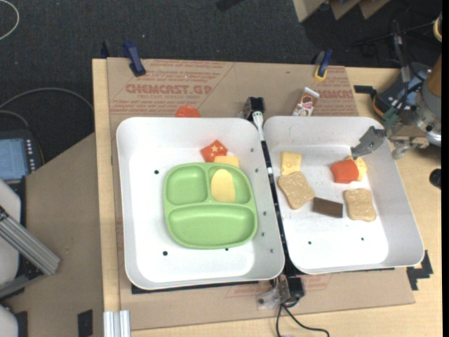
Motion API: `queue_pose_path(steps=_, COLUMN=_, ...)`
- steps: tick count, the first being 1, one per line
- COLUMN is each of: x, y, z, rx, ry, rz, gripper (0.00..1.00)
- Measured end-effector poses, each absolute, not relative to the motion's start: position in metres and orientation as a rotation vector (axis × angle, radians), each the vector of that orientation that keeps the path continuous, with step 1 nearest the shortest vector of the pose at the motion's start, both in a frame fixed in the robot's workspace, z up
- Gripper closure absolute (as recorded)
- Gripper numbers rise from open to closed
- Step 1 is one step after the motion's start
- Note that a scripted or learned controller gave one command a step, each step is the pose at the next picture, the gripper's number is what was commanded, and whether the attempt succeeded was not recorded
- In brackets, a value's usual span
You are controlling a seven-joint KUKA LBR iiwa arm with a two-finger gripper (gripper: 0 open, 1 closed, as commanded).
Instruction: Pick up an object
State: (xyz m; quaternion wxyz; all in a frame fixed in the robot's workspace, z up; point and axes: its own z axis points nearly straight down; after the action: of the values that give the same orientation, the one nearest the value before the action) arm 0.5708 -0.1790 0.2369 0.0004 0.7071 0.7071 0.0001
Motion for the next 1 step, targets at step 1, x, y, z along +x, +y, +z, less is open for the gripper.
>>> queue_pose_path(steps=1, x=0.5896, y=-0.1904, z=0.0911, rx=2.228, ry=2.228, rz=-0.009, gripper=0.00)
